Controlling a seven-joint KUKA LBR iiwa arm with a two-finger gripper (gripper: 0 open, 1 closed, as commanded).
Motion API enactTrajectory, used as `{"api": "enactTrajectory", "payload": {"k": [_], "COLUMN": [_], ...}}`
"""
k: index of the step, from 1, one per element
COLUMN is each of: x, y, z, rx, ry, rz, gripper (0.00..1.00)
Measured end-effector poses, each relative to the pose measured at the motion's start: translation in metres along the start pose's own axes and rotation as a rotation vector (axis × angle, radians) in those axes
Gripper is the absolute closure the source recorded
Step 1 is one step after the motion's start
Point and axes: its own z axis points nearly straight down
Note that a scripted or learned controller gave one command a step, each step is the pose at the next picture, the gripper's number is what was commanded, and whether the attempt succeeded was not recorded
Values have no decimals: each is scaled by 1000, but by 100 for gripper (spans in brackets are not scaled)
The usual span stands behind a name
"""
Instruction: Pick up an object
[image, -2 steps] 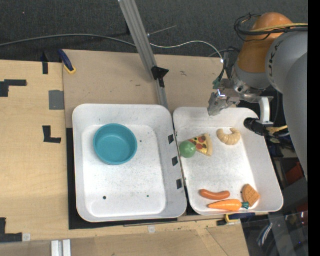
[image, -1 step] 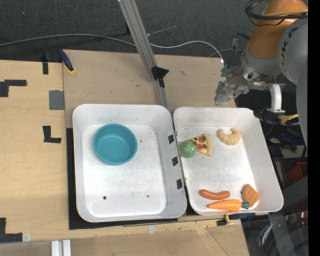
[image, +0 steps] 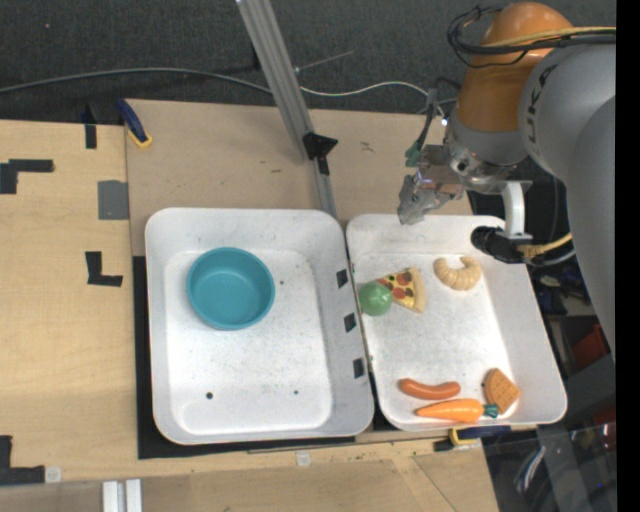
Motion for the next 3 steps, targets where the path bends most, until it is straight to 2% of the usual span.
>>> {"api": "enactTrajectory", "payload": {"k": [1,2,3], "x": [46,108,167], "y": [-3,-16,-30], "z": [-2,-3,12], "rx": [0,0,2], "ry": [0,1,0], "rz": [-1,-2,-2], "gripper": [100,100,100]}}
